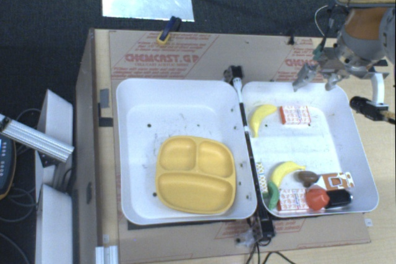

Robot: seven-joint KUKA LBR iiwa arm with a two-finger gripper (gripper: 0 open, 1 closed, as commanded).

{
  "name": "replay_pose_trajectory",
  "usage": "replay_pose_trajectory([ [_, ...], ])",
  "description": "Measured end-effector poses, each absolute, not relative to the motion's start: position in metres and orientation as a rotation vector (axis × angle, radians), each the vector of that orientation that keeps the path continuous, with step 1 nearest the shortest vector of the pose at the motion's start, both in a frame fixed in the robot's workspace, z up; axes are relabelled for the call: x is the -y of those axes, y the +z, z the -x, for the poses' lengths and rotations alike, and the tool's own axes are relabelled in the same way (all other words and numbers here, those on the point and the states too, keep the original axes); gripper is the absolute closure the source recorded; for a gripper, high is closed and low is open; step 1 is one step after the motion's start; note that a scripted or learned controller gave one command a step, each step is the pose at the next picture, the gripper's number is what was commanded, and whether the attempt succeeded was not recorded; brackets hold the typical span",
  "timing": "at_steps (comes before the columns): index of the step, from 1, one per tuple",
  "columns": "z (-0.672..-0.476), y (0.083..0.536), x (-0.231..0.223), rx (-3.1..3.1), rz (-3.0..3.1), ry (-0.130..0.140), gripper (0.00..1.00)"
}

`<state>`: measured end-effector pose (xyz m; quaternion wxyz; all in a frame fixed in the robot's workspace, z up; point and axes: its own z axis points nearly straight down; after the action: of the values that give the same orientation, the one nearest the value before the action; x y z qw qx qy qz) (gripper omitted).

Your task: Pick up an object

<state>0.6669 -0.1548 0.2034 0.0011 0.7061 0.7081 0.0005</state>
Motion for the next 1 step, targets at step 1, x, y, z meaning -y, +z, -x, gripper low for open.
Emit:
replay_pose_trajectory([
  [1, -0.6689, 0.1546, 0.0825, -2.228, -2.215, 0.003, 0.0],
])
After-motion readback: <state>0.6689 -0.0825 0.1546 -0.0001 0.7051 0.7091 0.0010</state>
